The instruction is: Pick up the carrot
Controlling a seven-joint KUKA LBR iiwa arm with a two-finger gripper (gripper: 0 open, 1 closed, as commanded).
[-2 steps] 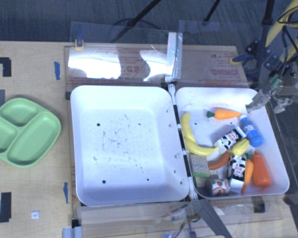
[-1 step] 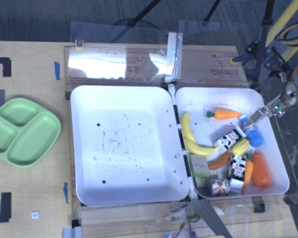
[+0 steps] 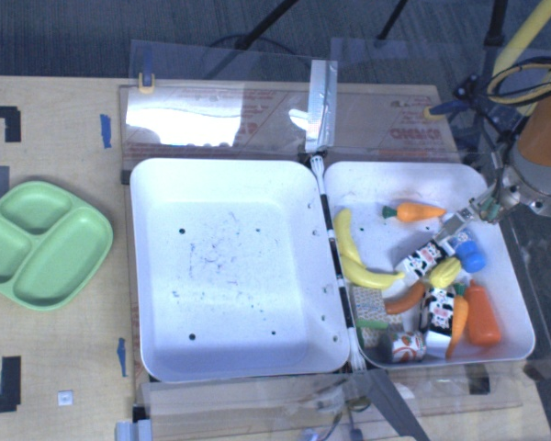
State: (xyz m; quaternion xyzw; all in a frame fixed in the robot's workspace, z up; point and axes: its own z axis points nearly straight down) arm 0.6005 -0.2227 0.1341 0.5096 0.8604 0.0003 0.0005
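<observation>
Metal fingers of the gripper [image 3: 457,226] hang over the right bin [image 3: 519,338], too small and blurred for me to tell their spacing. The carrot [image 3: 421,212], smooth orange with a green tip, lies just beside them near that bin's far edge. Toys crowd the near right corner, overlapping. The left bin [image 3: 225,246] sits on the pale wooden bench [image 3: 55,127], beside a green sectioned plate [image 3: 41,244].

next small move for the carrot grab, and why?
Probably shift the end effector toward the left bin and lower it over the carrot. It sits just beside the carrot's tip, nothing visibly held, and the carrot lies alone near the right bin's far wall, apart from the pile.
</observation>
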